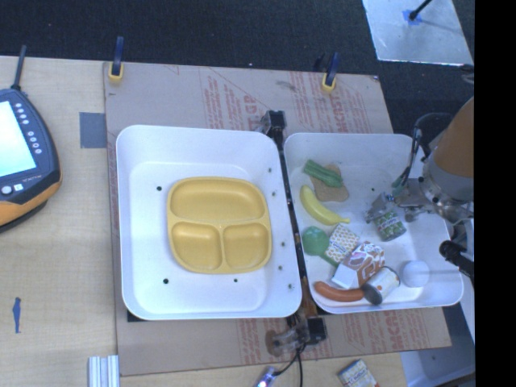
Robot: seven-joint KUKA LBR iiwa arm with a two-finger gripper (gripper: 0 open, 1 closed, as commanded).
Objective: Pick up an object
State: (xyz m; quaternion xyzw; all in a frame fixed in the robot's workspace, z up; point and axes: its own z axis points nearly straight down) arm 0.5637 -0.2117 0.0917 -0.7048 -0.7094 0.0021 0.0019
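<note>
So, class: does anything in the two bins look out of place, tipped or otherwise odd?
Nothing looks damaged or spilled. The yellow divided tray sits flat in the left bin. In the right bin, the toy foods lie in a loose jumble, with the banana and sausage askew, as expected for picking.

The left bin (129,216) is showing plain white, and the divided tray (218,222) lying in it is showing a mustard yellow. The right bin (363,147) is showing white as well. In it, a toy banana (319,206) is showing bright yellow, a hot dog (339,293) is showing orange-red, and a leafy piece (322,171) is showing green over a tan slice (330,190). A small box (343,241) is wearing a white and green checked pattern. The bench (64,297) is showing pale wood, with brown cardboard (201,95) carrying faded red print. The arm (456,139) is showing an orange band above grey.
</note>
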